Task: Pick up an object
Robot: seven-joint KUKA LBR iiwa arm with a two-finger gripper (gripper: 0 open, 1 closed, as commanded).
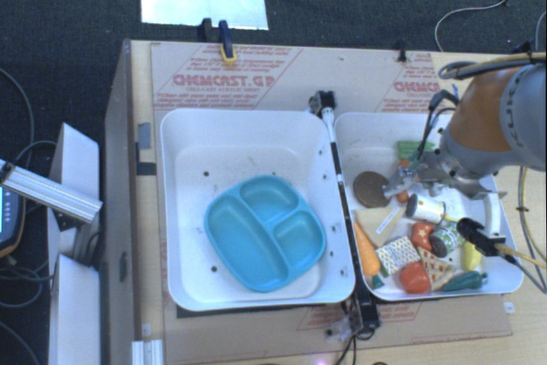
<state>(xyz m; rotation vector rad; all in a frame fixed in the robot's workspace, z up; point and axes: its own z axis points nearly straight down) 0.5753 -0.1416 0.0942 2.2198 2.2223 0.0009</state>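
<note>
A: White bins sit side by side on the surface; the left bin (184,184) carries a blue divided plate (265,231), and the right bin (376,141) is crowded with small toys. Where is the arm?

B: The arm (491,120) reaches in from the right, and its gripper (408,180) hangs low over the middle of the right bin, just beside a brown disc (370,189) and a small white bottle (426,207).

A: Is anything held?

B: I cannot tell; that end of the arm is too small and dark against the clutter to say how it is set, and nothing shows plainly lifted.

A: So what would make the pick go well?

B: In my judgement, choose a piece that stands apart. The orange carrot (366,249) by the left wall and the red pieces at the near side (415,276) are packed close, so neighbours could be nudged. The bottle lies nearest and looks easiest to straddle across its narrow width, coming straight down.
</note>
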